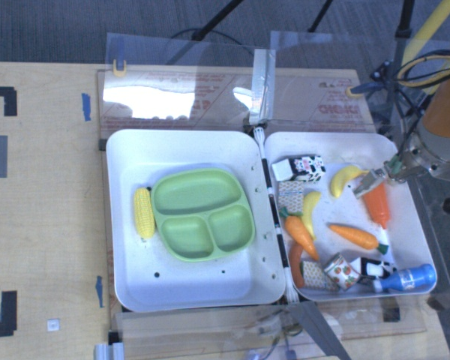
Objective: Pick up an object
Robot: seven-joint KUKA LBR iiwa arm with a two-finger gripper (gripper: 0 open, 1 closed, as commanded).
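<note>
Yellow banana point(346, 180) just left of hand point(372, 182), right bin point(420, 216)

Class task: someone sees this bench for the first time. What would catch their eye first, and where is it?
The pale green three-compartment plastic tray in the left white bin, with a yellow toy corn cob lying beside its left edge. Next, the right white bin, crowded with toys, among them orange plastic carrots and a blue bottle.

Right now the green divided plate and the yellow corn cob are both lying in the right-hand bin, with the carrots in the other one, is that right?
Not quite. The camera view shows the green divided plate and the yellow corn cob in the left bin, not the right. The carrots do lie in the other one, the right bin.
</note>
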